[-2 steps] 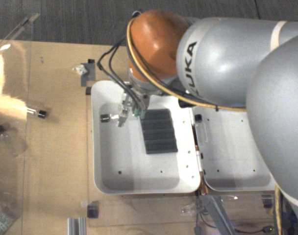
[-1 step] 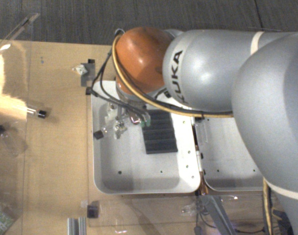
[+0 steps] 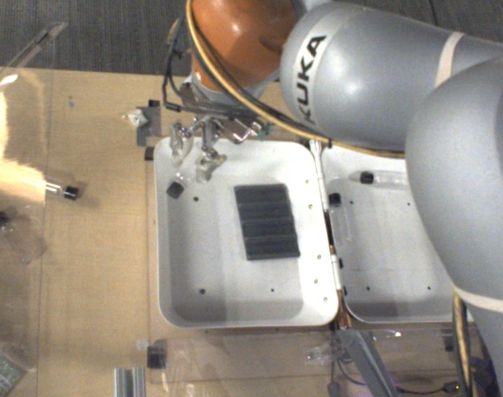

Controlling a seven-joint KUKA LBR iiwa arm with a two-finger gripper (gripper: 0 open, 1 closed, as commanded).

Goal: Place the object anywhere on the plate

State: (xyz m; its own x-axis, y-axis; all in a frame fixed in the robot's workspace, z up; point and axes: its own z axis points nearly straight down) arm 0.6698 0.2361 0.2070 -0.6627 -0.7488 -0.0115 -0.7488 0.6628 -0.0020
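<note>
The gripper point(image 3: 195, 157) hangs over the upper left corner of the left bin point(image 3: 177, 300), reaching in from the top of the frame under the orange band of the arm point(image 3: 359, 64). Its jaws point down and look spread apart, with nothing between them. Just below them, a small dark block point(image 3: 174, 189) lies on the bin floor near the left wall; this seems to be the object to move. The dark ribbed plate point(image 3: 267, 221) lies flat in the middle of the same bin, well apart from the block. I judge that the gripper stands here because it is lined up to pick the block.
</note>
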